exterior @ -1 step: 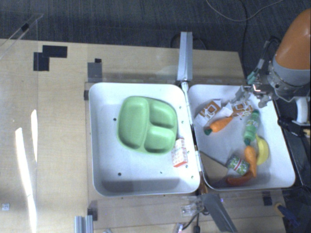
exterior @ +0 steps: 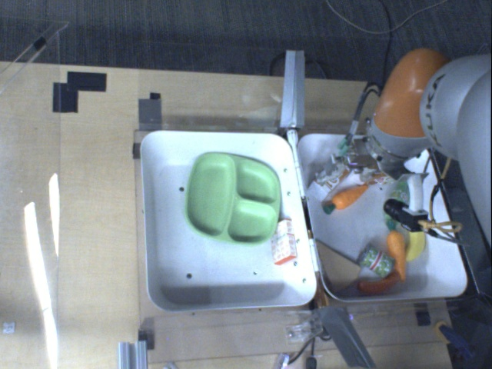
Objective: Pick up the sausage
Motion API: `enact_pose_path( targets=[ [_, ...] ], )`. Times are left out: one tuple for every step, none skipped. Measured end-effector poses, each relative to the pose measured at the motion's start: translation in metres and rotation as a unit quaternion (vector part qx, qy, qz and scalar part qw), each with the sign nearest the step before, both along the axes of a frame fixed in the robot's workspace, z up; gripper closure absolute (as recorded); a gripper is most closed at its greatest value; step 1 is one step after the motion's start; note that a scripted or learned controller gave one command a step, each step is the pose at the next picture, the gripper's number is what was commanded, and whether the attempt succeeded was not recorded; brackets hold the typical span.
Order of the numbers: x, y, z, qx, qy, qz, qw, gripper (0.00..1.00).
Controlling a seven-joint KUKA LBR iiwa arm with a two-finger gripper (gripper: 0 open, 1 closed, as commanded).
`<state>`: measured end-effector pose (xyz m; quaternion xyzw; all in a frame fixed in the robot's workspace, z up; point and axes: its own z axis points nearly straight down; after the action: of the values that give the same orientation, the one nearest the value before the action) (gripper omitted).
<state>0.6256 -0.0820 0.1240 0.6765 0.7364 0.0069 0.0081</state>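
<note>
Brightness: even and fairly bright; the two shallow white plastic bins (exterior: 165,283) read near-white without blowing out.
Glare: pale vertical streaks of reflected light lie on the light wooden bench top (exterior: 46,229) at the left.
Shadows: soft and short; a faint grey one lies under the green three-part plastic tray (exterior: 231,194).
Background: the dark grey carpet (exterior: 154,14) at the top is dim.
Sharpness: slightly soft overall; small items in the right bin are hard to resolve.

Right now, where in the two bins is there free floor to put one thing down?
Left bin: bare floor left of and below the green tray. Right bin: bare middle strip below the carrot. Crowded near the gripper and the sausage.
</note>
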Motion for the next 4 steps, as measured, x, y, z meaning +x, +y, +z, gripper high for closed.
enact_pose_path(
  targets=[
    [0.011, 0.038, 0.063, 0.0004, 0.007, 0.021, 0.9998, 0.0],
    [0.03, -0.019, -0.008, -0.0043, -0.01, 0.022, 0.9997, 0.0],
    [0.004, -0.085, 0.039, -0.0002, 0.007, -0.018, 0.9998, 0.0],
    [0.013, -0.025, -0.004, -0.0014, -0.003, 0.016, 0.9999, 0.0]
  ],
)
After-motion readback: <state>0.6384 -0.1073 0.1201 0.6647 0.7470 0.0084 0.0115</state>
